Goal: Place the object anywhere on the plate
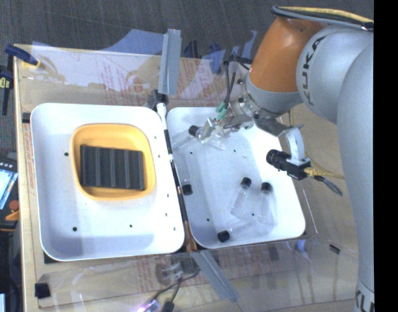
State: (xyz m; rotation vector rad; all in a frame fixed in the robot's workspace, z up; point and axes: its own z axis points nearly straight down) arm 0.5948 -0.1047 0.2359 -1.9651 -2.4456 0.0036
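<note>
A yellow plate (112, 132) with a dark ridged insert (113, 168) lies in the left bin (56, 226). Several clear vials with black caps are in the right bin (287, 220): one vial (240, 195) and a second vial (265, 202) lie side by side near the middle, and a third vial (226, 233) rests at the front edge. Another clear vial (200, 132), its black cap pointing left, is at the bin's far left, right at the tip of my gripper (215, 127). The gripper hangs low over that corner, and the vial's body blends with it.
The grey arm with its orange band (283, 51) reaches in from the right above the right bin's far side. A black fitting with a cable (285, 162) hangs over the bin's right part. A ridge (174, 174) divides the two bins.
</note>
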